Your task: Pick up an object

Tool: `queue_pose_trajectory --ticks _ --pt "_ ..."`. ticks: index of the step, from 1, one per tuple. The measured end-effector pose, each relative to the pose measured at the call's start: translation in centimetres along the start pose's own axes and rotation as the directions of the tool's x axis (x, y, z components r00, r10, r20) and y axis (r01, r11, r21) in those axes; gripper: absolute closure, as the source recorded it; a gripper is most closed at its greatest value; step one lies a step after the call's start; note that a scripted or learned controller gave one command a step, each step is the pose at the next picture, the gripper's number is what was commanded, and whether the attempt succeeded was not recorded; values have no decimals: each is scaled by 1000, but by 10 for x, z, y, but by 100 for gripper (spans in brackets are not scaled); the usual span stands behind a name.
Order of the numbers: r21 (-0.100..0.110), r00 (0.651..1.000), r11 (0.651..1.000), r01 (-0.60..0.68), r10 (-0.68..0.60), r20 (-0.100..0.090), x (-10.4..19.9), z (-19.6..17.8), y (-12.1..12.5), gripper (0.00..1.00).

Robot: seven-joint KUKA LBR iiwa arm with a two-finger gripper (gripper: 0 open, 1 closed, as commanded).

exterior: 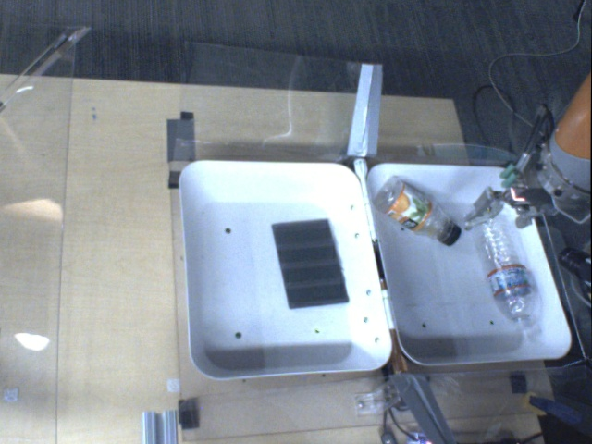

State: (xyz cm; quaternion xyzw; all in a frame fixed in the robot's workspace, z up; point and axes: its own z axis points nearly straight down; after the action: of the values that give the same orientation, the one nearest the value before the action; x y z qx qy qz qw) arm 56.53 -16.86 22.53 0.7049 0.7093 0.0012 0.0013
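1. Where the grey arm with its orange band [575, 123] comes in from the right edge, its claw [507, 202] hangs over the far right part of the right-hand shallow white bin [546, 340].
2. Whether the claw is spread or closed cannot be told; its metal tip is small and blurred against the bin's white floor.
3. Nothing can be seen clamped in the claw, and whether it touches anything is unclear.
4. Just beside the claw tip, on its near side, begins a clear crumpled plastic water bottle with a blue label [505, 271], lying along the right side of the bin with its labelled end toward the near rim.
5. To the left of the claw, in the far left part of the same bin, lies a clear plastic bottle with an orange and green label and a dark cap [418, 212], tilted so its cap points toward the bin's middle.
6. The two bottles lie apart from each other.
7. On the left, the other shallow white bin [213, 248] holds a flat black ridged rectangular block [310, 263] near its centre.
8. Both bins sit side by side, touching, on the pale wooden surface [92, 248].
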Motion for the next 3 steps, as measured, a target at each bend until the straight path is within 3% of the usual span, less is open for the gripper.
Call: queue_pose_trajectory --ticks 1,2,3 --pt "-4 1000 1000 28 -28 2 -37 -84 12 0" --pt "0 995 995 104 -104 -1 6 128 -19 0" --pt "-6 989 989 145 -145 -1 1 136 -19 0"
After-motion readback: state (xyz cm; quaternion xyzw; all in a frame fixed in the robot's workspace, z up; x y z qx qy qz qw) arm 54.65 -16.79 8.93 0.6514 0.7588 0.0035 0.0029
